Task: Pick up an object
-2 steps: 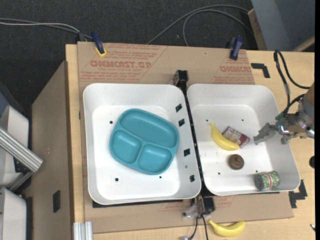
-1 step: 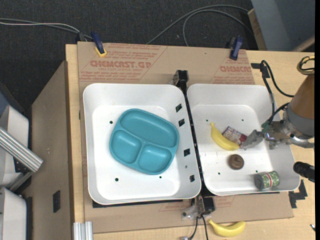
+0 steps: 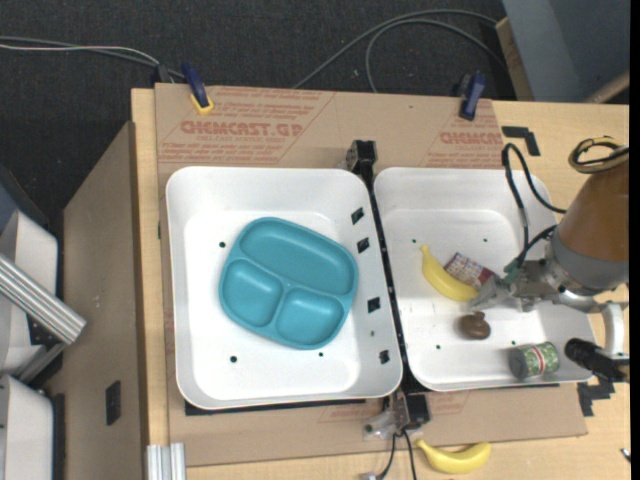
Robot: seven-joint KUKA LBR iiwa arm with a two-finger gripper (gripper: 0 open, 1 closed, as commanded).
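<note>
One end effector, low in the right bin; whether it is spread or pressed together cannot be told. Items nearest first: small packet, just beside its tip toward the divider; banana, touching that packet on the far side; brown lump, just in front of the tip; green can, lying on its side near the front rim, below the wrist. Blue divided plate, well apart, in the left bin. Second banana, on the worktop outside the front rim.
</note>
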